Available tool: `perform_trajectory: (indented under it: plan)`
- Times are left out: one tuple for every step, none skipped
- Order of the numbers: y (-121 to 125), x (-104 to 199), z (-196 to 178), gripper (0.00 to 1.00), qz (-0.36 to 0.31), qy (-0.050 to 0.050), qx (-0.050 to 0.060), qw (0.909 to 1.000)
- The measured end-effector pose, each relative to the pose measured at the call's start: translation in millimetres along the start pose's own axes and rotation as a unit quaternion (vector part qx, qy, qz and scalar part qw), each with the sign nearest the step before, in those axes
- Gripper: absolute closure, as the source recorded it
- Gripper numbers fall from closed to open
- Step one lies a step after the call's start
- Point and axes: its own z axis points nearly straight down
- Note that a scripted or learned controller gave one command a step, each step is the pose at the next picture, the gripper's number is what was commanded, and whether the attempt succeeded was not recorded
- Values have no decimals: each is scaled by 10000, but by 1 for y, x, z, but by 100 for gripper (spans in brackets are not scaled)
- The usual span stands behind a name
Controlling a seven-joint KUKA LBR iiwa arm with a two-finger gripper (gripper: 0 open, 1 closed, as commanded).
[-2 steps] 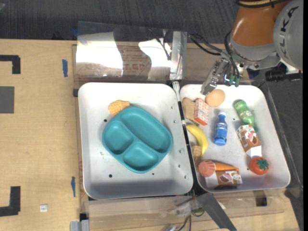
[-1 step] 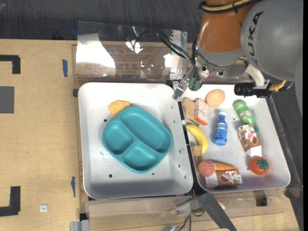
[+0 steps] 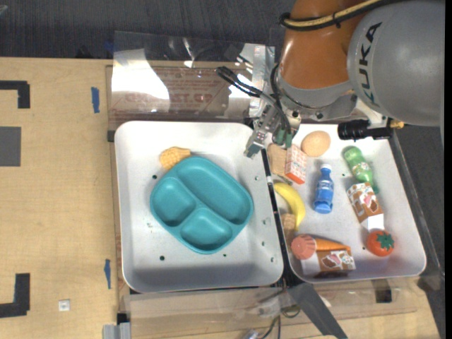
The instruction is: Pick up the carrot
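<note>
A grey robot arm (image 3: 395,48) with an orange band reaches in from the right above two shallow white bins set side by side on a wooden bench (image 3: 49,210). Its gripper (image 3: 265,138) hangs over the far end of the wall where the two bins meet, with a tangle of black cables just above it; how far the fingers are spread, and whether anything sits between them, cannot be told from this angle. The carrot (image 3: 326,244) lies at the near end of the right bin (image 3: 409,249), well apart from the gripper, its orange body pointing right from a pinkish round piece (image 3: 304,246) at its left end and resting just above a small brown carton (image 3: 336,260). A red tomato (image 3: 380,242) sits to its right. Farther back in the same bin lie a yellow banana (image 3: 291,200) along the left wall, a blue bottle (image 3: 323,188), a brown-and-white box (image 3: 366,205), a green bottle (image 3: 357,163), an egg (image 3: 316,143) and a small white-and-red carton (image 3: 296,165). The left bin (image 3: 134,260) holds a teal divided plate (image 3: 201,203), with a yellow corn cob (image 3: 174,157) touching its far left rim. A sheet of clear plastic (image 3: 183,83) lies behind the left bin.
</note>
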Motion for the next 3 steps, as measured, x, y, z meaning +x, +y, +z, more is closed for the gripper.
perform_trajectory:
  plan:
    - [-61,-53,24,100,1417,-16,2,9899]
    - [24,-36,20,100,2267,-11,-14,9740]
    - [75,0,4,100,2485,-13,-21,9686]
